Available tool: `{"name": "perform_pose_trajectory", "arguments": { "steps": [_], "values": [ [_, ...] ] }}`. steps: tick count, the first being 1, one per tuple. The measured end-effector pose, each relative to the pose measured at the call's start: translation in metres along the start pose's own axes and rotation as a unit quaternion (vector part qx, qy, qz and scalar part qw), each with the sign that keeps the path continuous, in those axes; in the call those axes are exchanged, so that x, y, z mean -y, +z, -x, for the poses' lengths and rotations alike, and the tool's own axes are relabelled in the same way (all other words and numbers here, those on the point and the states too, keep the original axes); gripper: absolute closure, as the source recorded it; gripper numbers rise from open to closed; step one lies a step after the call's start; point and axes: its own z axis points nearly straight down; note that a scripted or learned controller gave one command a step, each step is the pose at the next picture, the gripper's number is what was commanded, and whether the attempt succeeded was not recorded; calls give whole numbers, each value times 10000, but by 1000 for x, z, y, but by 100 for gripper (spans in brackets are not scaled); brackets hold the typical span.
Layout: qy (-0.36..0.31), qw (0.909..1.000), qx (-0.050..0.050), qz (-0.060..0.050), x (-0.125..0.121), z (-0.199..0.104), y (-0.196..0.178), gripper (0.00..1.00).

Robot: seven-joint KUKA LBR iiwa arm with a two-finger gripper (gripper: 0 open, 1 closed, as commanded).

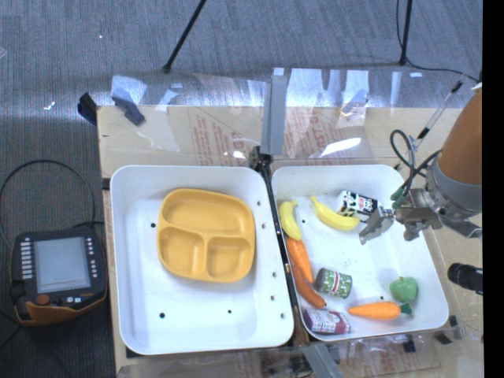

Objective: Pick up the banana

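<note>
Two bananas lie in the right bin, and the hand is over that same bin with nothing between its fingers. In the camera view the hand hangs at the bin's right side, on the end of the grey arm that comes in from the right. Its fingers look spread apart, one dark tip pointing down-left toward the fruit, though the far finger is partly hidden by the wrist.

The nearer banana lies just to the left of the hand, curved, with a small black-and-white carton touching or nearly touching its right end. The second banana lies further left of the hand, against the bin's left wall, with a long carrot below it. A small can, a ketchup packet, another carrot and a green pepper sit below the hand. The left bin holds a yellow divided plate.

I judge this to be the approach step: no grasp yet. The next move calls for shifting left over the nearer banana, turning the fingers across its narrow width, keeping clear of the carton, then lowering and closing.
</note>
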Motion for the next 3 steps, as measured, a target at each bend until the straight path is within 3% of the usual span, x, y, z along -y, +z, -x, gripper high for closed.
{"name": "perform_pose_trajectory", "arguments": {
  "steps": [1, 2, 3],
  "values": [
    [-179, 9998, -1, 3, -31, -37, 87, 0],
    [-371, 9993, 2, 25, -107, -7, 168, 0],
    [-424, 9991, -9, -4, -133, 6, 169, 0]
  ]
}}
